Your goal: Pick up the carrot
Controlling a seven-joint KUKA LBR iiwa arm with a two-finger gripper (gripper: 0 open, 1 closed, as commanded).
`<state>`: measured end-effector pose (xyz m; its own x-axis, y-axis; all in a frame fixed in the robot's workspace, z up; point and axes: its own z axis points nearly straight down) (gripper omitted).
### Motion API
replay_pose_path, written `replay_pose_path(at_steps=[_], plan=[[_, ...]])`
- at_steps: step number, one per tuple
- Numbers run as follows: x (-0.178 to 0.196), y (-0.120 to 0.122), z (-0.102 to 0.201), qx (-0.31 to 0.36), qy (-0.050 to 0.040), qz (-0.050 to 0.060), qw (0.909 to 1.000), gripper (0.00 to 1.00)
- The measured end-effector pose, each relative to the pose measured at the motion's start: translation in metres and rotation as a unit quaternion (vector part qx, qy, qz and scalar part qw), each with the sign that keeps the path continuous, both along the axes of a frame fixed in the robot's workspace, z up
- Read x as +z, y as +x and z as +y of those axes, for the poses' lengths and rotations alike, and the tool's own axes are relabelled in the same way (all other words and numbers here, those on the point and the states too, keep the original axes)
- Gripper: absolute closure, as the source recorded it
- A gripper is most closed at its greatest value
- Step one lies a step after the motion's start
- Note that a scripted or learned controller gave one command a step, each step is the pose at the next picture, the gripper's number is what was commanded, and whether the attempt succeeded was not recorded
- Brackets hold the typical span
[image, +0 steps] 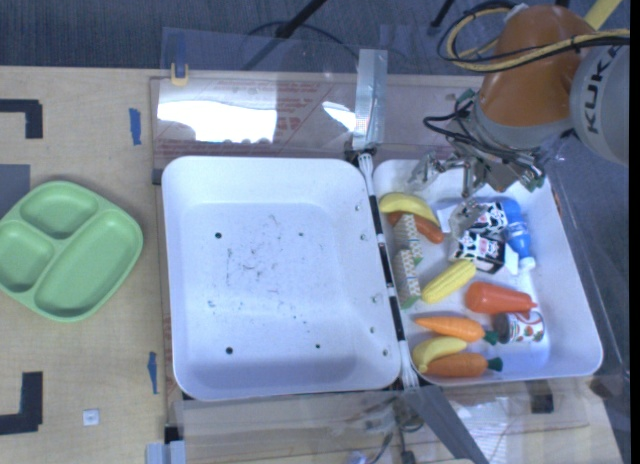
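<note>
The right white bin (575, 297) holds the toy food. An orange carrot (450, 327) with a green stub lies near the bin's front. A second carrot-like orange piece (462, 365) rests at the front edge, and a fatter orange-red one (497, 298) lies just behind them. My gripper (462, 180) hangs over the back of this bin, under the orange wrist band (530, 62). It is well behind the carrots, above a cow-patterned carton (480, 239), and nothing shows in its grasp.
Also in the right bin are a banana (408, 204), a corn cob (447, 280), a blue bottle (516, 232) and a striped bar (407, 254). The left white bin (270, 262) sits beside it. A green divided plate (65, 249) lies far left.
</note>
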<state>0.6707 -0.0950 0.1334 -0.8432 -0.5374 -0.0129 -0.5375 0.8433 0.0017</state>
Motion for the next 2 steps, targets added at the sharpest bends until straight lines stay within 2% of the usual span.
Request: replay_pose_path(at_steps=[1,2], plan=[[-0.018,0.0,-0.003,0.286,-0.0039,-0.001,0.9583,0.0],[0.007,-0.003,-0.007,0.556,-0.0037,0.0,0.8312,0.0]])
